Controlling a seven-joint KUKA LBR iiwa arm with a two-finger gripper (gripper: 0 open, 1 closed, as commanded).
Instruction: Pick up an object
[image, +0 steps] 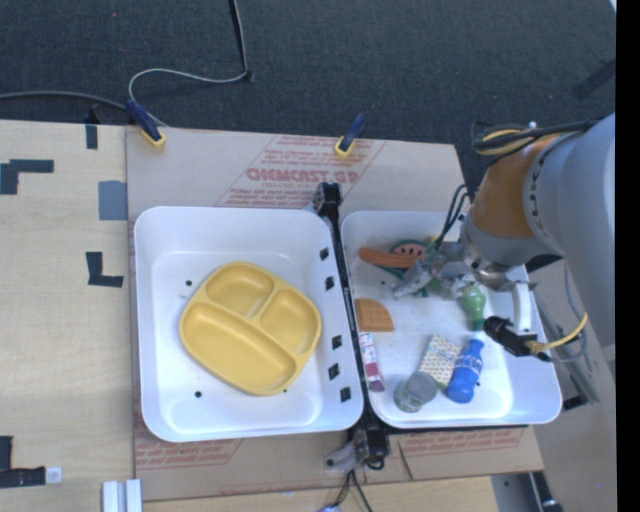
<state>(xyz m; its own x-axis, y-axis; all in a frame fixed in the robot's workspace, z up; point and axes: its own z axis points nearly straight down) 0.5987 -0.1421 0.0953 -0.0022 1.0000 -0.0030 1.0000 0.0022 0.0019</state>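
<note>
The claw (415, 283) sits low among the right bin's (500, 405) clutter – by the orange toy (385, 257) – its opening impossible to tell

Two shallow white plastic bins (160, 330), smooth, slight sheen. Yellow divided plastic tray (250, 327) in left bin: matt, smooth. Beneath the bins, brown corrugated cardboard sheet (200, 170), matt, red print. Pale wood-grain bench top (60, 330) left of cardboard. Blue plastic bottle (465, 370), glossy. Grey arm casing (590, 200), smooth, satin.
</note>
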